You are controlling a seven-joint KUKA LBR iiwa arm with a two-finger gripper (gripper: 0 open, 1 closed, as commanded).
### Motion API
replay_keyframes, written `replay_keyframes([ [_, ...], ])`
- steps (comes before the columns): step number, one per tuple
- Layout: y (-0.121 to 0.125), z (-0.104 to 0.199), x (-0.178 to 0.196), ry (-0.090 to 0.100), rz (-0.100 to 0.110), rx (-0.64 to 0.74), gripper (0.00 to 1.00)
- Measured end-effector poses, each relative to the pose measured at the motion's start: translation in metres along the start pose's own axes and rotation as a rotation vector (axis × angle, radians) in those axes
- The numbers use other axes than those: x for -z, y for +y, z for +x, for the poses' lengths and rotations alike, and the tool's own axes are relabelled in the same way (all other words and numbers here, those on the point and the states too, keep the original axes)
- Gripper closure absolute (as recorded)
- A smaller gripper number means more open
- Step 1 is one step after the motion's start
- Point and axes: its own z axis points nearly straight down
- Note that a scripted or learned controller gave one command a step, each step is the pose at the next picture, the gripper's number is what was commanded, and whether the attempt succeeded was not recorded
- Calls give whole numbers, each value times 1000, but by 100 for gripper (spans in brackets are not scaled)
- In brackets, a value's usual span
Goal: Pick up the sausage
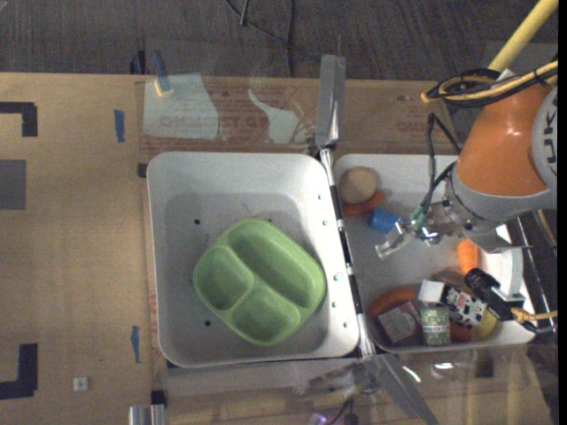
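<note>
The gripper (396, 241) hangs over the middle of the right bin (400, 167). It is reached in from the right, with the grey and orange arm (503, 162) bulking above and behind it. The wrist is pitched so that the tool points down and toward the bin's left wall. Whether the gripper is open or closed cannot be told from this slant, and nothing can be made out in its grasp.

The sausage (388, 300) is taken to be the reddish-brown rounded piece lying below the gripper in the view, toward the bin's near wall and only slightly to the left. This is a judgement, since a flatter orange-red piece (359, 208) on the gripper's other side could also pass for one. The sausage's long axis seems to run roughly across the view, left to right. Its lower edge is covered by a dark red box (400, 323).

A white cube (431, 290) and a green can (434, 323) sit just beside its right end. A blue piece (383, 220) lies near the gripper on the far side.

The coming move probably calls for a shift toward the near wall and then a descent. The crowding on that side leaves little room, so a clean grip looks doubtful.
</note>
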Motion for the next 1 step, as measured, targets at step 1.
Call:
replay_keyframes([
  [1,-51,-16,-83,0,-2,97,0],
])
